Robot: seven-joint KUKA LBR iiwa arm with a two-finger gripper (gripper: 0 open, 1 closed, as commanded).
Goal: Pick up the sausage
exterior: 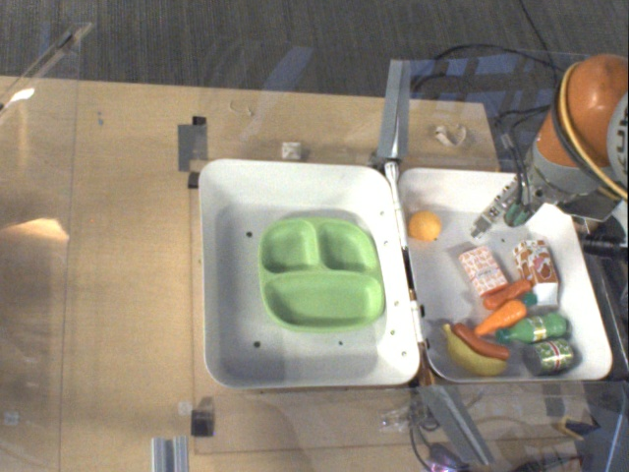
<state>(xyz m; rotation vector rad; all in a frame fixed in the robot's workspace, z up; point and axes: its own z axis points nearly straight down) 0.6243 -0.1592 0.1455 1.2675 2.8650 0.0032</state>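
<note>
Camera view had me reaching in from the right, my grey arm (590, 116) with its orange band hanging over the upper corner of the right bin (447, 190). My gripper (494, 211) pointed down and leftward above the bin's bare upper floor, and whether my fingers were spread or closed I could not tell; nothing showed between them.

Just left of and below my fingertips sat an orange ball (425, 225), near the bin's left wall. The sausage (507, 293), a reddish stick, lay on a slant lower in the same bin, well apart from my gripper. It rested between a pink patterned packet (482, 268) on its upper left and a carrot (501, 316) directly beneath it, touching or nearly touching both. A red and white carton (537, 261) stood to its upper right.

Further down, a green bottle (536, 328) lay beside the carrot's tip, with a green can (550, 356) under it. A banana (470, 355) curved along the bin's lower left, and a second red piece (480, 343) lay across it.

The left bin (226, 264) held a green divided plate (320, 273), set flat in its middle.
</note>
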